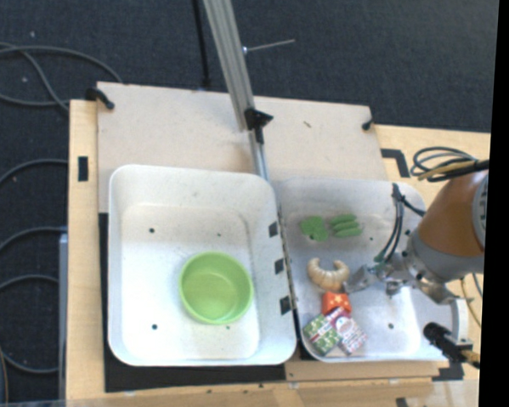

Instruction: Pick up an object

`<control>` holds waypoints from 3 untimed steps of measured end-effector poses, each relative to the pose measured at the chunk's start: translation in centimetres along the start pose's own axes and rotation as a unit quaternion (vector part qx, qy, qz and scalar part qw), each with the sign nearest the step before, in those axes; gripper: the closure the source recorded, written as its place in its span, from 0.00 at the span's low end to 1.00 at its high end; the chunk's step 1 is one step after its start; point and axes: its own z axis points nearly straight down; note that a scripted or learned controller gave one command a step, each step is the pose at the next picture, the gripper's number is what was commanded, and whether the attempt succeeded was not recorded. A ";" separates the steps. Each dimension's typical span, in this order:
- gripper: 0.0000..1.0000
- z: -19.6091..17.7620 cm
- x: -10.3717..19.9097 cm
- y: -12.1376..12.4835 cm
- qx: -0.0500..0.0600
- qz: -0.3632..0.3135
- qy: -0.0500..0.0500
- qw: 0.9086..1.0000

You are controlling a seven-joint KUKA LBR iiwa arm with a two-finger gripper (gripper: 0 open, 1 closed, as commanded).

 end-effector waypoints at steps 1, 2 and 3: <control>1.00 -1.2 0.0 0.1 -0.002 0.002 0.001 1.000; 1.00 -5.6 0.1 0.6 -0.003 -0.003 0.001 1.000; 1.00 -10.2 0.6 0.7 -0.003 -0.003 0.001 1.000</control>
